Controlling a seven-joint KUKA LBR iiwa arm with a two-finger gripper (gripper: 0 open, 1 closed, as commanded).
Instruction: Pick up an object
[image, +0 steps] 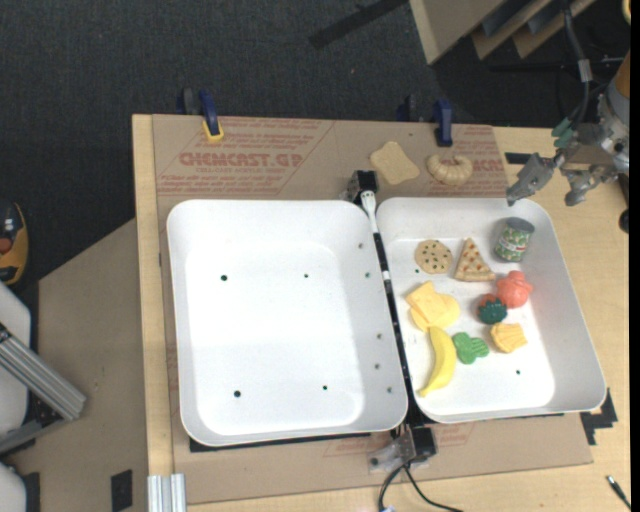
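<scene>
Gripper above the right bin's far right corner, fingers spread, nothing between them; toy food inside that bin: can nearest the gripper, cookie, pizza slice, banana; left bin alongside

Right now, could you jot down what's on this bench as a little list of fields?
left bin: white, holds no items
right bin: toy food
items in right bin: cookie; pizza slice; can; cheese; banana; broccoli; tomato
outside the bins: bread slice; doughnut, on the board behind
gripper: open, above the right bin's far corner, holding nothing
</scene>
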